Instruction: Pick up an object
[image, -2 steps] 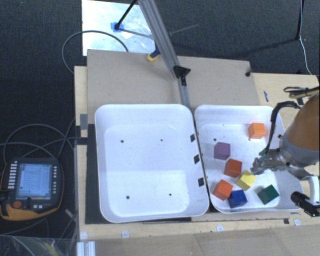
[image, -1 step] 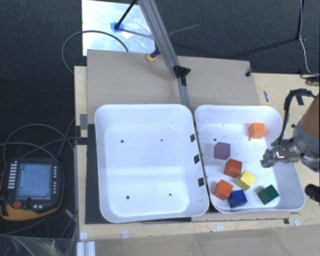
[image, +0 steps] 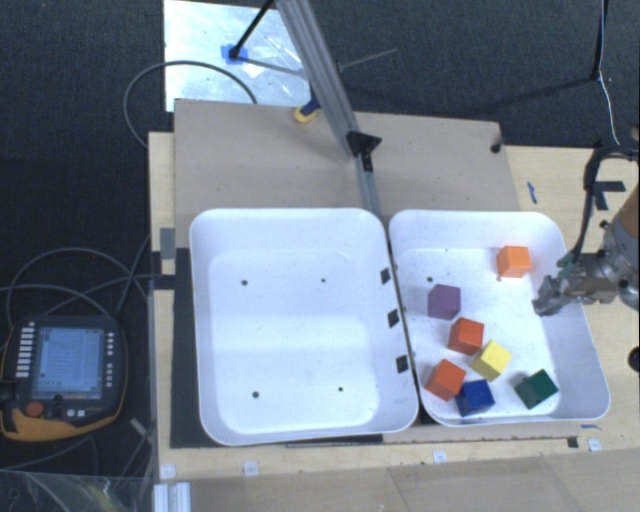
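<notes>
**Ann:** Dark carpet is framing a pale bench (image: 330, 160), and two white bins are sitting side by side on it. What are you seeing in them?

**Ben:** I'm looking at the left bin (image: 290, 225), and it's showing just a few dark specks on its floor. The right bin (image: 470, 225) is carrying all the blocks.

**Ann:** Walk me through them.

**Ben:** An orange block (image: 513, 261) is sitting near the bin's far right corner, well apart from the others. A purple block (image: 444, 301) is lying toward the middle, nearer the left wall. Just below it a red block (image: 466, 335) is touching or nearly touching a yellow block (image: 492, 359). Along the near edge, a second orange-red block (image: 446, 379) is sitting tight beside a blue block (image: 475, 397), and a green block (image: 537, 388) is resting near the near right corner.

**Ann:** And the gripper?

**Ben:** The gripper (image: 550, 297) is hanging over the right bin's right wall, reaching in from the right, below the orange block. Nothing is showing between its fingers, and I'm not able to tell whether they're spread or pressed together.

**Ann:** Anything off the bench?

**Ben:** A pendant (image: 62, 375) is lying on the carpet at the left.
</notes>
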